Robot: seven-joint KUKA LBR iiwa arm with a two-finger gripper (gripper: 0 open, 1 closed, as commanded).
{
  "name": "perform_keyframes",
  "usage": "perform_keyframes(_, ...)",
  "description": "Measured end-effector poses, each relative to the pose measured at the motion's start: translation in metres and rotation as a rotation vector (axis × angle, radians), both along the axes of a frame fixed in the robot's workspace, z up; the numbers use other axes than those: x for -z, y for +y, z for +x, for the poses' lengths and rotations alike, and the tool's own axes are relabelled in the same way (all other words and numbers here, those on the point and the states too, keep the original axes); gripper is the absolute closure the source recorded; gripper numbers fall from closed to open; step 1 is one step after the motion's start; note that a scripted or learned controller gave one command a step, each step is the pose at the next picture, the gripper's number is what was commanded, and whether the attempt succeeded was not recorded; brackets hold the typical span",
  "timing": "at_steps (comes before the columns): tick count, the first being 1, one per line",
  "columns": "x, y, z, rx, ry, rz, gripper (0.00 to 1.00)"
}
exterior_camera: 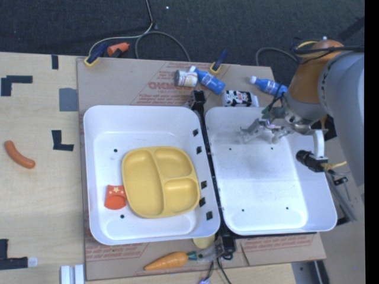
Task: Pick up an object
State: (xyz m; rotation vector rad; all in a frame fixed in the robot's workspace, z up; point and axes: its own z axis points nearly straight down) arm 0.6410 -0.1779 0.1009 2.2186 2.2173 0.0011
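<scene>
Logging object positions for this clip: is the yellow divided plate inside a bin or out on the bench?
Inside. The yellow divided plate lies flat on the floor of the left bin, with a small red object beside it.

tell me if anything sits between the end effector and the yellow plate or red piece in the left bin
The end effector is over the right bin; the yellow divided plate and small red piece lie in the left bin. Between them run only the bins' adjoining rims with black clips; nothing else visible.
</scene>
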Motion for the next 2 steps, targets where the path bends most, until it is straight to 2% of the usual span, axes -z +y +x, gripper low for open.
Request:
perform_keyframes(1,0.014,0.082,-0.06,-0.006,-0.001,0.0,0.0)
perform_keyframes(2,-0.009,0.075,0.031,-0.004,-0.005,0.001,0.0)
